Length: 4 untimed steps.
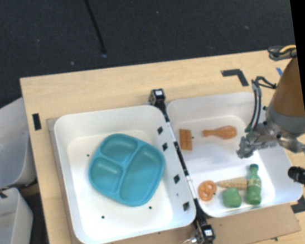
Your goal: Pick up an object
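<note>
The right bin (212, 103) holds several toy foods: a brown block (186, 139), an orange drumstick (220, 132), an orange ring (207, 190), a tan cone (232, 183), a green ball (231, 197) and a green bottle (254, 185). My gripper (248, 145) hangs over the right side of this bin, just above the green bottle and to the right of the drumstick. Nothing shows between its fingers.
The left bin (67, 158) holds a blue sectioned plate (126, 168). A black-clipped divider (174, 155) runs between the two bins. The arm's orange band (290, 91) fills the right edge above the bin. Wooden bench (108, 85) surrounds both bins.
</note>
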{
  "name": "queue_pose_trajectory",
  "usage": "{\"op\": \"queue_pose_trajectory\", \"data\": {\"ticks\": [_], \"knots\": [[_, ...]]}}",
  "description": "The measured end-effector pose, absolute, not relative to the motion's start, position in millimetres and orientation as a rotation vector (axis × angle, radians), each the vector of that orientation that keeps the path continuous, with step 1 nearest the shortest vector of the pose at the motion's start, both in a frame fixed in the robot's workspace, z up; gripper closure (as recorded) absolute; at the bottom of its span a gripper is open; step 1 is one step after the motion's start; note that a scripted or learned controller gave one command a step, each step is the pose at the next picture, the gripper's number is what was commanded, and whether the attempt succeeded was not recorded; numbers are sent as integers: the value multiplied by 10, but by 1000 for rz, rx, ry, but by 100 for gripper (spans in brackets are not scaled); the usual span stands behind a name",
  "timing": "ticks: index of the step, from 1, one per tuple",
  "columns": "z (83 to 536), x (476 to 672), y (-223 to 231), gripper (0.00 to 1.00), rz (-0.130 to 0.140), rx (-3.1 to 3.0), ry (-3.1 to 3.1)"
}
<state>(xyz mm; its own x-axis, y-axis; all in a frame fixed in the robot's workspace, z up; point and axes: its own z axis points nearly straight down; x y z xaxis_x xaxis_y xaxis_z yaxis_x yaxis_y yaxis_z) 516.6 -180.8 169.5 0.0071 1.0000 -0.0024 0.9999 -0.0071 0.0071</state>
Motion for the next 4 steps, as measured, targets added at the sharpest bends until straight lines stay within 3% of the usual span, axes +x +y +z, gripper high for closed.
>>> {"op": "queue_pose_trajectory", "data": {"ticks": [1, 2, 4], "knots": [[2318, 5231, -1765, 100, 7, 2211, 2220], [2566, 5245, -1775, 100, 4, 2214, 2223], [2608, 5384, -750, 100, 3, 2213, 2229]]}}
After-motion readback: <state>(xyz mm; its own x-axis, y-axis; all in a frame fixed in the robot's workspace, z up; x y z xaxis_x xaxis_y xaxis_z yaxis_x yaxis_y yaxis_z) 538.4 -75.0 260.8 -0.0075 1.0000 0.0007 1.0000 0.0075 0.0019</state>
